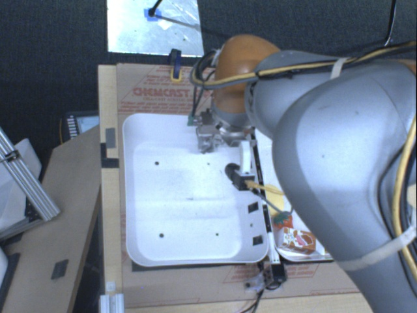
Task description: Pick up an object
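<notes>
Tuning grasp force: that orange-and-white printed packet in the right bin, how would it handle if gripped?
The packet lies flat and thin with a glossy print, so it is probably light, floppy and somewhat slippery. The arm covers most of it, so its fill and stiffness are unclear. Lying against the bin wall, it may slide rather than lift.

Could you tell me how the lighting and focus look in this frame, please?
Camera view: even, soft light on the left bin with only faint shadows; bright glare on the foil sheet at top; the arm looms large and slightly soft near the lens, hiding most of the right bin; the gripper reads fairly sharp.
</notes>
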Robot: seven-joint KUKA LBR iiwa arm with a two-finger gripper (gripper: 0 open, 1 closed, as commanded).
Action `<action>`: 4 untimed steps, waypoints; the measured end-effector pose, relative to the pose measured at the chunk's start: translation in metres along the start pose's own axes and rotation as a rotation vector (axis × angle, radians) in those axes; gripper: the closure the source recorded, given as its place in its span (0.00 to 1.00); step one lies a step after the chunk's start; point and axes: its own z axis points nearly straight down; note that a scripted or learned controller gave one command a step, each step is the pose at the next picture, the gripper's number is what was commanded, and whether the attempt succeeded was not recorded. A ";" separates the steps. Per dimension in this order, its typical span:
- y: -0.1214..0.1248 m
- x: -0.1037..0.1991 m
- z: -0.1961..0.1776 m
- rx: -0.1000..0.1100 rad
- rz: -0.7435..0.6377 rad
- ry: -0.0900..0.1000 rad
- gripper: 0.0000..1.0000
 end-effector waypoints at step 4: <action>0.009 0.093 -0.238 0.008 0.008 -0.003 1.00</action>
